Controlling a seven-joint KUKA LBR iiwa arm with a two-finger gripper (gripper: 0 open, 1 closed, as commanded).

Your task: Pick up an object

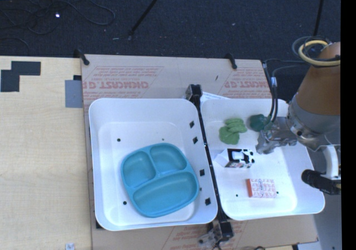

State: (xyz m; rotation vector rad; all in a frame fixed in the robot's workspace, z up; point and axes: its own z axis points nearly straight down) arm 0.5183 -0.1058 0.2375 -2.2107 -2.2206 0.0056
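The right bin holds several small things. A light green lumpy object lies near its far left. A dark green object sits just right of it, partly behind the gripper's cable. A black-and-white object lies mid-bin, and a flat red-and-white packet rests nearer the front. My gripper hangs low over the bin's right middle, just right of the black-and-white object and below the dark green one. I see nothing held in it.
The left bin carries a blue divided plate. A black divider with clips runs between the bins. The arm's orange band and grey wrist fill the right side above the right bin.
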